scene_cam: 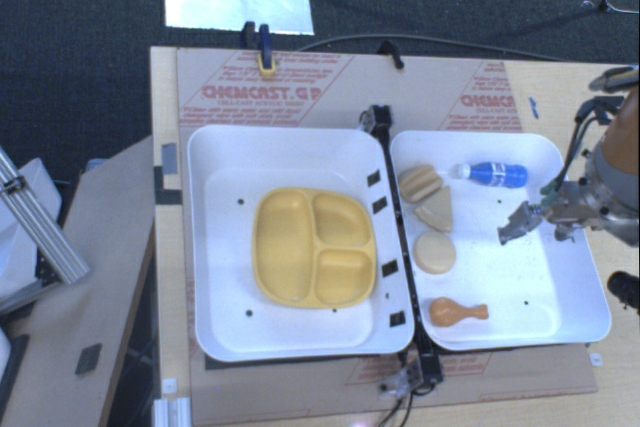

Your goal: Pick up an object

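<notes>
The right bin [560,315] holds a blue bottle [492,174] lying on its side at the back, a tan bread piece [420,182], a beige wedge [436,210], a round cream disc [435,253] and an orange drumstick-shaped toy [457,312] near the front. My gripper [520,225] hangs over the bin's right half, to the right of the disc and below the bottle. Nothing shows between its fingers.
The left bin [215,215] bears a yellow divided plate [312,247]. A black divider with clips [392,245] runs between the bins. A clamp [264,50] sits at the board's back edge. An aluminium rail [40,225] lies at the far left.
</notes>
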`<action>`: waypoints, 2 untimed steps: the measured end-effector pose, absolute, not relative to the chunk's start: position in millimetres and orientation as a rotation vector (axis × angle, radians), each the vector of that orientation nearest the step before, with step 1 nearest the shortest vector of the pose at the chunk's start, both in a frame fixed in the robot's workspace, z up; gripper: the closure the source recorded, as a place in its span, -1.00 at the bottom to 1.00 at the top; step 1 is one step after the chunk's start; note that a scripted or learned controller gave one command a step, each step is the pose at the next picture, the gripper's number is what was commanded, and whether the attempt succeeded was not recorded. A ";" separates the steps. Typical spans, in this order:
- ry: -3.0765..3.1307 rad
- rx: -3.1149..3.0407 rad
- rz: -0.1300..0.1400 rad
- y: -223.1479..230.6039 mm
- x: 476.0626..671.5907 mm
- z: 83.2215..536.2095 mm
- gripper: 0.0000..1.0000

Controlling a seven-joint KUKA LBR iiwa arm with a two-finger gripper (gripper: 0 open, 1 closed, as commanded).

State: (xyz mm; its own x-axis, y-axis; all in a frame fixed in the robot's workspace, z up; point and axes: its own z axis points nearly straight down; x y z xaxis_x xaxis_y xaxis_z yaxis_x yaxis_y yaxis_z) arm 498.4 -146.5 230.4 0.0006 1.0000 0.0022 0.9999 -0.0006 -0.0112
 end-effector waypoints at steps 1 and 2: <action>-2.226 -2.219 -0.002 -145.9 501.0 236.9 -1.00; -2.223 -2.218 0.000 -139.6 505.6 192.3 -1.00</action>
State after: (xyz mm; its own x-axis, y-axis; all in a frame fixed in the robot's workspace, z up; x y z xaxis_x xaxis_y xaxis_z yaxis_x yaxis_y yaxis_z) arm 505.6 -139.6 192.3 -0.0021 1.0000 0.0007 1.0000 0.0021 -0.0010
